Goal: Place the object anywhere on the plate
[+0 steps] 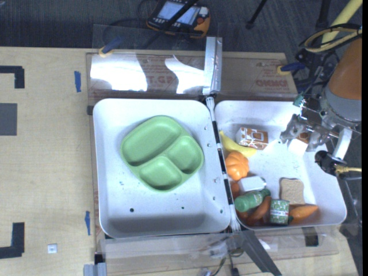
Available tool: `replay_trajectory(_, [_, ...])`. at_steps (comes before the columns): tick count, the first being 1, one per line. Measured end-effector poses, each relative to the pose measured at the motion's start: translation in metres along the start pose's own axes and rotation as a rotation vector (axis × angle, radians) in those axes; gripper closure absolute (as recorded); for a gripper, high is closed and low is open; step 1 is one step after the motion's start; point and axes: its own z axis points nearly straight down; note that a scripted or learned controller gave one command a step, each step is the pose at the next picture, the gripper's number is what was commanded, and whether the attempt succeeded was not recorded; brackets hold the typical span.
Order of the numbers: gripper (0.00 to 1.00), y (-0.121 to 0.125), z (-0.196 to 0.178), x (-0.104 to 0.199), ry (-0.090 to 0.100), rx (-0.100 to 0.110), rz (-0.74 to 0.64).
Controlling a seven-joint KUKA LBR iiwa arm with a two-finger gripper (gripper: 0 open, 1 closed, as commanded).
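While the pincer hovers over the right bin, its opening cannot be told. Left, a three-compartment green plate sits bare.

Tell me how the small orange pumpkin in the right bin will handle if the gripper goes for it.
The pumpkin looks rounded and smooth, so it may slip from a two-finger pinch or roll when nudged. It sits crowded against the banana and the bin's left wall, so fingers probably lack room. It looks like a toy, likely light and rigid.
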Motion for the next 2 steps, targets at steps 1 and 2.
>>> replay_trajectory(1, [1.0,0.016,0.007,0.022,0.001,-0.004,-0.194])
replay_trajectory(2, [1.0,-0.024,0.031,0.076,0.002,0.001,-0.488])
